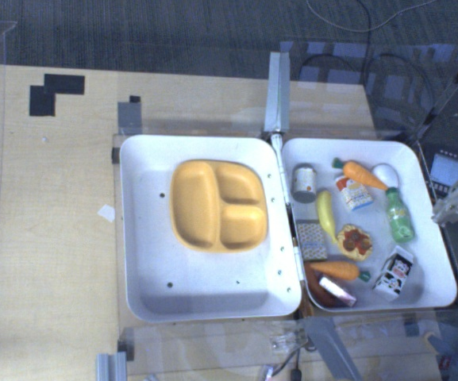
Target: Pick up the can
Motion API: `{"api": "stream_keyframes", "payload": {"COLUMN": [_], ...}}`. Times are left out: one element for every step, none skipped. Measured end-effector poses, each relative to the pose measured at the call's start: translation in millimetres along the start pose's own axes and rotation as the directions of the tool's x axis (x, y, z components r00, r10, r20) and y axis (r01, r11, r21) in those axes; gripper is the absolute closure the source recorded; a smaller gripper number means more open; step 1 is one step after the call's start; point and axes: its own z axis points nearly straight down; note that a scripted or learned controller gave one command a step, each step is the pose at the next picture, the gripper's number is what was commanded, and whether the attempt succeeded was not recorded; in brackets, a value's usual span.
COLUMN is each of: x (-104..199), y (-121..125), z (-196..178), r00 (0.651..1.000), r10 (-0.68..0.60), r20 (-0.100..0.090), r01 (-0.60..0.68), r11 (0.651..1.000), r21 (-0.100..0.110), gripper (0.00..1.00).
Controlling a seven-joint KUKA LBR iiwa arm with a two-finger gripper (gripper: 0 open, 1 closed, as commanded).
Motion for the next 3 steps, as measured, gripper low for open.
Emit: {"api": "stream_keyframes", "payload": {"x": [0,-6,-13], "y": [0,4,19], "z": [-15,-13,76], "r00": [0.944,0.737,0.740], "r10": [-0.329,-0.676,-0.672], "r20": [0.000,0.001,-0.002], "r01": [0.329,0.676,0.672], "r11": [0.944,0.737,0.740], "r21": [0.000,0.000,-0.003], "gripper": [1.00,1.00,1.00]}}
